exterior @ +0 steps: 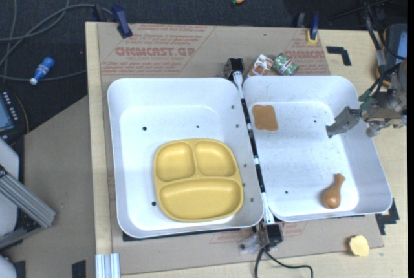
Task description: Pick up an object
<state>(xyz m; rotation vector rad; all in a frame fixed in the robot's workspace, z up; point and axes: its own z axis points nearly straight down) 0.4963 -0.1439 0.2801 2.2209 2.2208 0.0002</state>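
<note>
My jaws point(339, 127) hang released, holding nothing, above the right white bin point(362, 160); I'd centre over its brown drumstick-shaped toy point(333, 191), then descend.

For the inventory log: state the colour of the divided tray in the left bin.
Yellow, seen in the camera view: divided tray.

Left bin point(123, 141): divided tray point(196, 180). Right bin point(362, 160): flat square point(265, 118) (far-left corner), drumstick point(334, 191) (near right).
</note>
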